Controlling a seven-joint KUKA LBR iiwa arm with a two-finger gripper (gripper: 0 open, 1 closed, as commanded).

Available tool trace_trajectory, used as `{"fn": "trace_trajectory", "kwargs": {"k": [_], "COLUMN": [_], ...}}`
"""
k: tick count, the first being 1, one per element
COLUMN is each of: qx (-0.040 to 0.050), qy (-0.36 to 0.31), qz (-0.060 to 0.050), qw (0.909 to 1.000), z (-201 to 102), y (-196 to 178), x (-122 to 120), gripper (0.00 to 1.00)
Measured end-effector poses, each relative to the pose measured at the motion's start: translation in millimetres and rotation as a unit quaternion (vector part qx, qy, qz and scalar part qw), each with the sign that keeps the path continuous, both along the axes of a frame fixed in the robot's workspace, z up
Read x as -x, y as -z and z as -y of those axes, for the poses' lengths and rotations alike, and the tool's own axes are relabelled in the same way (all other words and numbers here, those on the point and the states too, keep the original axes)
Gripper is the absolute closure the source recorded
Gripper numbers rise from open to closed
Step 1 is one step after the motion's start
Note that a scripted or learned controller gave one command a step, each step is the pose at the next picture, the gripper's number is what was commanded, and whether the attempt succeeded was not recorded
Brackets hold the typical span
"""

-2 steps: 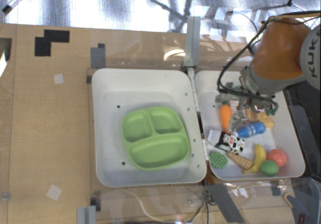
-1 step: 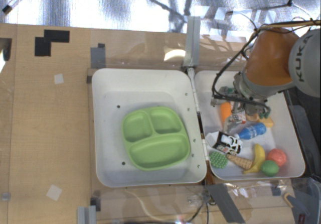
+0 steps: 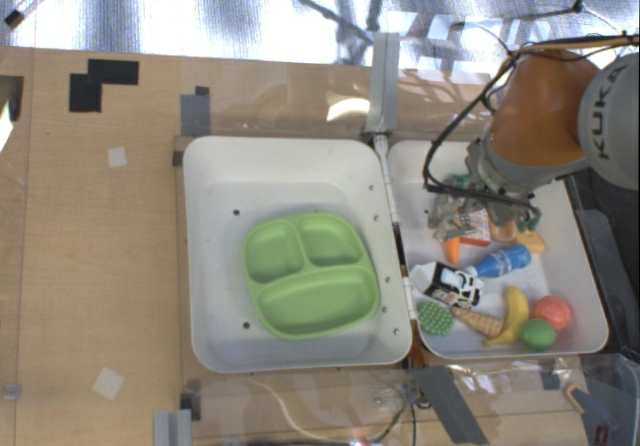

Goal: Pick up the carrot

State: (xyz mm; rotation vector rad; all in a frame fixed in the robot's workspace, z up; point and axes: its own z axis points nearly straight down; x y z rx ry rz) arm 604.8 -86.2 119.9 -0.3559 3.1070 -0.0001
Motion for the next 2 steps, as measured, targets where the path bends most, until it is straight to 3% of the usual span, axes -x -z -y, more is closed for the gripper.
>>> {"fn": "trace_trajectory", "kwargs": {"k": [1, 2], "qx": [0.0000, -0.0017], "qy": [0.000, 0.152], "qz": [0.000, -0.002], "qw": [1.0000, 0.9884], "z": [0, 18], "y": [0, 32], "x": [0, -13], "gripper": [0.00, 0.00]}}
